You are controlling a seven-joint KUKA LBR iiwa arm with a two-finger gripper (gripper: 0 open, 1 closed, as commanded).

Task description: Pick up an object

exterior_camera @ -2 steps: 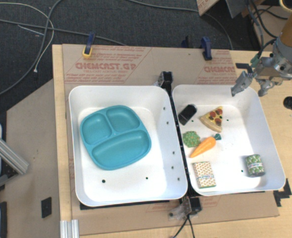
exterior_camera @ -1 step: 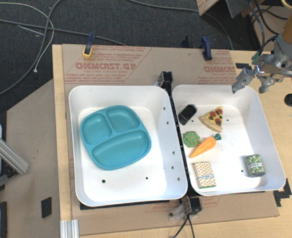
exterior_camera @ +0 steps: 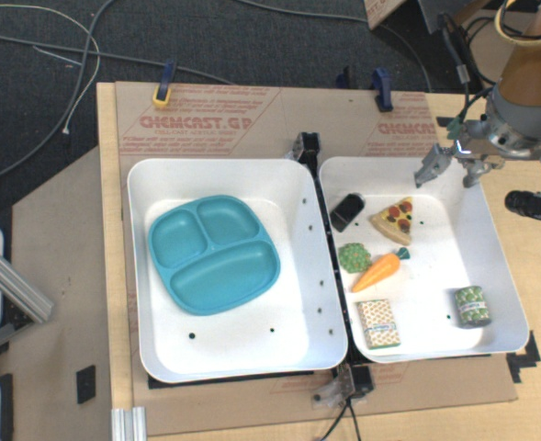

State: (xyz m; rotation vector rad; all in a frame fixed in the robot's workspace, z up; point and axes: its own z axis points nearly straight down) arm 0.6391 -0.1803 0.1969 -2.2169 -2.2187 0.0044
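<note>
The right bin [exterior_camera: 495,246] holds several toy items: a black block [exterior_camera: 346,211], a pizza slice [exterior_camera: 393,220], a green broccoli piece [exterior_camera: 354,257], an orange carrot [exterior_camera: 378,271], a patterned cracker box [exterior_camera: 378,323] and a green can [exterior_camera: 472,306]. My gripper [exterior_camera: 452,170] hangs open above the right bin's far right corner, fingers spread, with nothing between them. It is up and to the right of the pizza slice, well apart from it.
The left bin [exterior_camera: 151,329] holds a blue divided plate [exterior_camera: 215,253]. Black clamps [exterior_camera: 306,145] join the bins at the middle. Blue clamps [exterior_camera: 165,84] pin the cardboard sheet at the back. Cables [exterior_camera: 86,53] lie on the dark floor beyond.
</note>
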